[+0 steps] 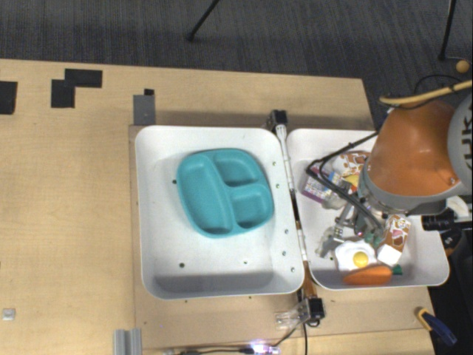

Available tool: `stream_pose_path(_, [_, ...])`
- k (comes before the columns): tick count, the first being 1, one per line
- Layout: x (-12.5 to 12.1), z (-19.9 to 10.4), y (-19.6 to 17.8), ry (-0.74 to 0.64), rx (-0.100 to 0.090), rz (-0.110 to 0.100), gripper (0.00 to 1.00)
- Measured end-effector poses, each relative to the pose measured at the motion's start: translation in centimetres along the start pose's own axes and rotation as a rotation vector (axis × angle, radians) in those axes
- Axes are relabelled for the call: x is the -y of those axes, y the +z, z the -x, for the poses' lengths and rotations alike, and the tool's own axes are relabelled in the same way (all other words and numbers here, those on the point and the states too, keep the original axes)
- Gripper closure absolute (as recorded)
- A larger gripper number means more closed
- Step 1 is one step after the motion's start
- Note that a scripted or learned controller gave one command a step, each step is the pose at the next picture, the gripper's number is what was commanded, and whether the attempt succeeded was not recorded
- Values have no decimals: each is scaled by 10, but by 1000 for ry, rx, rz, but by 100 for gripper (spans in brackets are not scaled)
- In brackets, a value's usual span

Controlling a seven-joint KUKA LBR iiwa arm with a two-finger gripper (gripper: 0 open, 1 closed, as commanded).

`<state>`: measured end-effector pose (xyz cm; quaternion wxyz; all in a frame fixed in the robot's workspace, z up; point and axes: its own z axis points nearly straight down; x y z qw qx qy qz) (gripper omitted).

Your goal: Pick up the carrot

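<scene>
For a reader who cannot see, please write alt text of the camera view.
An orange carrot lies at the near edge of the right white bin, the robot gripper just above it. The left bin holds a teal divided tray.

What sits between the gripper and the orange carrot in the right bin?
In the camera view, a white fried-egg toy lies between the gripper and the orange carrot.

1. A robotics lab: a plywood bench (74, 220) carries two white bins (214, 287) fixed side by side.
2. Left of the claw (341, 237), black marker patches (74, 87); grey carpet (111, 13) beyond.
</scene>
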<state>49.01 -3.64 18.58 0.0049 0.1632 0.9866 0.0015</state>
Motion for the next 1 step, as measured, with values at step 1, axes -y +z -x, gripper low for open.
stream_pose_path(1, [59,20,34,-161,-3,-3,0])
